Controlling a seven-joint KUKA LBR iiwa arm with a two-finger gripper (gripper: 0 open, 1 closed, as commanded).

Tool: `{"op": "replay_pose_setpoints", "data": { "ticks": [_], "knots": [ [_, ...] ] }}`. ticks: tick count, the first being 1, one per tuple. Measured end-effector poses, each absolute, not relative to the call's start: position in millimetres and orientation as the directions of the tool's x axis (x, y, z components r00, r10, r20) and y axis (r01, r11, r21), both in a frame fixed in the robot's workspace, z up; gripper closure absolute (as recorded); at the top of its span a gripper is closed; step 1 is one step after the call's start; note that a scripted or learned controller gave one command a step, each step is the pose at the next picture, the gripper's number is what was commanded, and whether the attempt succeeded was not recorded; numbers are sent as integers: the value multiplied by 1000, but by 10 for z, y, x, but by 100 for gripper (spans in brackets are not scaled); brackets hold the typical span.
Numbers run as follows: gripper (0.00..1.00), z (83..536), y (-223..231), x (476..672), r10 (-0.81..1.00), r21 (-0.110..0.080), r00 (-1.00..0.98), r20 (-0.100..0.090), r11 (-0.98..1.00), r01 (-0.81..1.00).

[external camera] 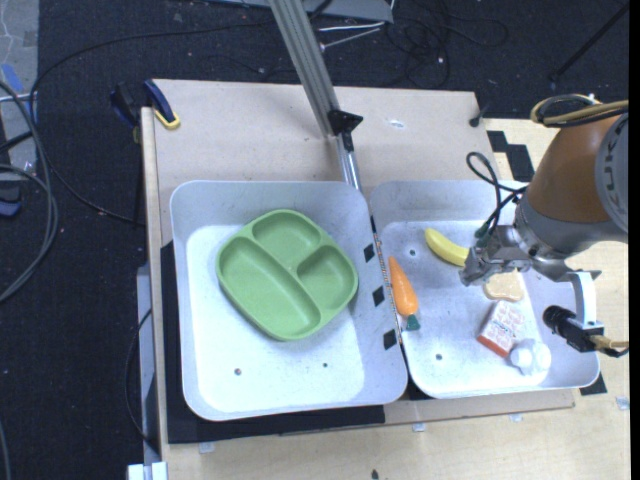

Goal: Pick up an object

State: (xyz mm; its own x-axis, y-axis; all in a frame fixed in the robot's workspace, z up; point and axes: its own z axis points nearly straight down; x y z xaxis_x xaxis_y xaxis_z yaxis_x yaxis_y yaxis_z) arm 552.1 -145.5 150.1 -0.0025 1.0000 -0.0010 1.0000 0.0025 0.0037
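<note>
The right bin (440,368) holds a yellow banana (445,247), an orange carrot with a green end (403,288), a tan toast-shaped piece (505,287), a red and white carton (502,327) and a small white bottle (527,356). My gripper (482,266) is low in this bin, between the banana and the toast piece, its tip right beside the toast's left edge. The arm's orange band and wrist hide the fingers from above. Nothing is seen lifted.
The left bin (200,368) carries a green divided plate (288,272). A slanted metal pole (312,58) runs from the top down to the bins' shared rim. A black cable loops by the wrist (490,183). A blue and yellow clamp (160,103) sits at the bench's far left corner.
</note>
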Motion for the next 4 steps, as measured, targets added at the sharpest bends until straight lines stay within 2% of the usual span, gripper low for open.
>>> {"op": "replay_pose_setpoints", "data": {
  "ticks": [1, 2, 3, 4],
  "knots": [
    [100, 1983, -1417, 5618, 1000, 5, -4, -1, 4, 1000],
    [100, 2427, -1418, 5631, 1000, 6, -3, -2, 3, 1000],
    [100, 2300, -938, 5502, 1000, -2, -6, 1, 6, 1000],
    [100, 2207, -451, 5403, 1000, -2, -7, 1, 7, 1000]
  ]
}}
